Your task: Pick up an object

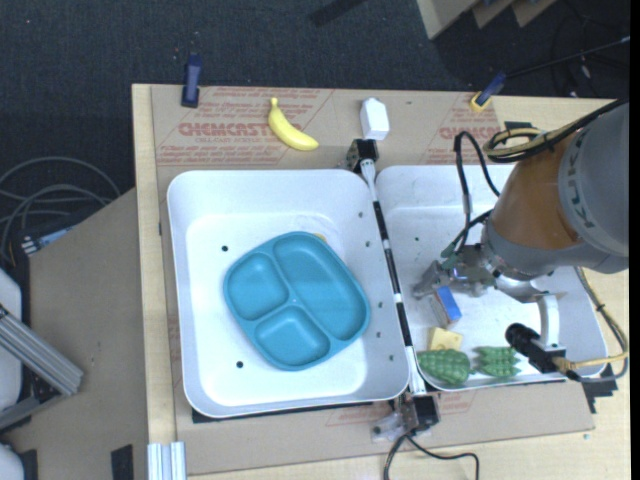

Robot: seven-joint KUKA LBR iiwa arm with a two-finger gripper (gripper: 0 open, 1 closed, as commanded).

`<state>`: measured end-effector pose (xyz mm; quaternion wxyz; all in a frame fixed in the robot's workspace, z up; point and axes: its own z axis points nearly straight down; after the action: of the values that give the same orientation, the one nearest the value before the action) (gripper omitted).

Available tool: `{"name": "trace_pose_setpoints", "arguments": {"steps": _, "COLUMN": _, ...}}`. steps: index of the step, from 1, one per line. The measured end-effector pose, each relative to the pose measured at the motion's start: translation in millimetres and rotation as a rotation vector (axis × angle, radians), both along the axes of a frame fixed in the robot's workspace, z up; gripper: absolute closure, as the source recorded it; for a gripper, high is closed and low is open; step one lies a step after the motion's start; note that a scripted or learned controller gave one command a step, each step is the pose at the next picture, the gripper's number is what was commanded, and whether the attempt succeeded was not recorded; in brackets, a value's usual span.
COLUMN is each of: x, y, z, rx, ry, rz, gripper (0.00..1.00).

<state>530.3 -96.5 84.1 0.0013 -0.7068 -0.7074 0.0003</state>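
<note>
A yellow banana (291,128) lies on the bench (160,268) near its far edge, just beyond the far rim of the left bin. A small white block (375,117) sits to its right on the same far strip. A dark blue clip (191,79) grips the far left corner, another (488,92) the far edge

One fixed camera looked down at a slant from above the counter (150,268), far enough to take in both white bins (190,218) side by side, with dark floor (80,28) beyond.
</note>
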Motion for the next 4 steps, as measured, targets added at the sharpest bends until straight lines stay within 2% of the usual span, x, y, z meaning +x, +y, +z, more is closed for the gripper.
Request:
{"name": "trace_pose_setpoints", "arguments": {"steps": 1, "x": -25.3, "y": -3.9, "z": 0.1, "rx": 0.0, "ry": 0.001, "rz": -0.001, "gripper": 0.0}}
{"name": "trace_pose_setpoints", "arguments": {"steps": 2, "x": 19.7, "y": -14.1, "z": 0.5, "rx": -0.002, "ry": -0.004, "rz": -0.001, "gripper": 0.0}}
{"name": "trace_pose_setpoints", "arguments": {"steps": 4, "x": -5.6, "y": 2.8, "z": 0.2, "rx": 0.0, "ry": 0.0, "rz": -0.001, "gripper": 0.0}}
